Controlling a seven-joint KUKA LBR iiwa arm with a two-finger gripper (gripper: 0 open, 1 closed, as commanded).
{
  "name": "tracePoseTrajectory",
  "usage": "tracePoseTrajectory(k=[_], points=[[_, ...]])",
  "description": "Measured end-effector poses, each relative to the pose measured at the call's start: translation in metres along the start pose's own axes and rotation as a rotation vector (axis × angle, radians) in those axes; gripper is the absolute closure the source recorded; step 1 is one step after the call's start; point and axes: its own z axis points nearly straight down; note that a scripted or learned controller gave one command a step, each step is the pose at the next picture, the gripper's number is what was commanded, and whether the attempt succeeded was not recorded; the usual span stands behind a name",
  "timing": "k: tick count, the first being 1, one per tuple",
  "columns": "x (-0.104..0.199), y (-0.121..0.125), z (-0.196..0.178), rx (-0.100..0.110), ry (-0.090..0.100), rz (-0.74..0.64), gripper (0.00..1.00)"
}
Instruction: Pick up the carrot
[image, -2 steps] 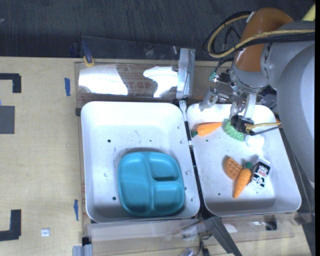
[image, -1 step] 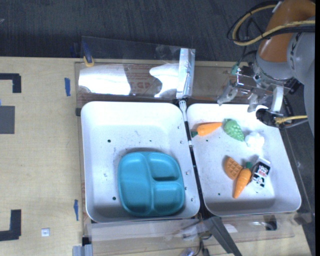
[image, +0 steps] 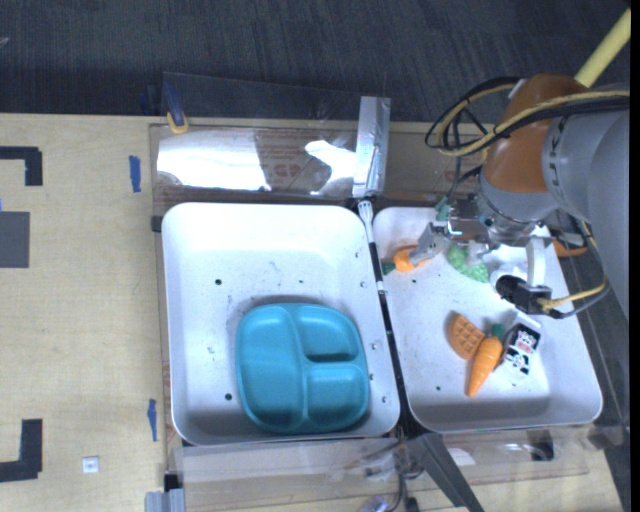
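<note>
My gripper (image: 440, 238) hangs over the far end of the right white bin (image: 560, 400) on the pale wood table (image: 80, 330); its state I cannot tell. The carrot (image: 483, 364) lies nearer the camera, beside a waffle piece (image: 462, 333). A blue tray (image: 300, 368) fills the left bin (image: 200, 250).

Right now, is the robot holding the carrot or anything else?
No, I can't see anything held. The gripper is at the back of the right bin, while the carrot lies apart from it, nearer the front.
</note>
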Motion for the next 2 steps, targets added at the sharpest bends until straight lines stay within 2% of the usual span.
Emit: tracePoseTrajectory(k=[1,2], points=[[-0.001,0.030,0.041,-0.007,0.000,0.154,0.00],[0.041,-0.025,-0.062,-0.012,0.002,0.112,0.00]])
